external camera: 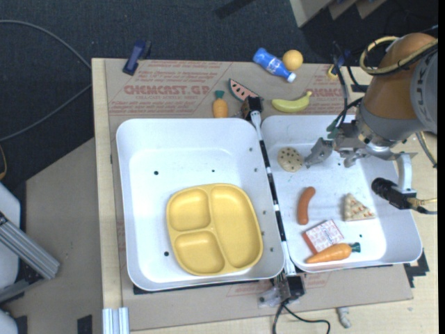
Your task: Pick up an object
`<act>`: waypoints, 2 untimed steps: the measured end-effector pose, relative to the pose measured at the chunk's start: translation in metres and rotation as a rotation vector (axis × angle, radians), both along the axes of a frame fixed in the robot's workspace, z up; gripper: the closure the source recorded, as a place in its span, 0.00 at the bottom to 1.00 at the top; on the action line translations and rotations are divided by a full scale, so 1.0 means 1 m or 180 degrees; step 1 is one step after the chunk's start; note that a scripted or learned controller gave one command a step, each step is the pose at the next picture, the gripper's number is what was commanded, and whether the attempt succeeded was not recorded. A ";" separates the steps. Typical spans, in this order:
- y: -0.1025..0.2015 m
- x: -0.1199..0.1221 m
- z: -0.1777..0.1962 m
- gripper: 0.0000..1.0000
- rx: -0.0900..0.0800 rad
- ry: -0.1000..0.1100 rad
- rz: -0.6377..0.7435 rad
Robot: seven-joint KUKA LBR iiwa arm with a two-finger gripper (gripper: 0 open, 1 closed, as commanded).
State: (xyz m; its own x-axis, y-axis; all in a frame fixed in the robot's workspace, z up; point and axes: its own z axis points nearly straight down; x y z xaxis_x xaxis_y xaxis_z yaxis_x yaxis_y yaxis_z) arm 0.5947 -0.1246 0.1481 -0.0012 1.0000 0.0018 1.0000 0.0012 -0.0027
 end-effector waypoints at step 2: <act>0.031 -0.039 -0.053 1.00 -0.0006 -0.0011 -0.0007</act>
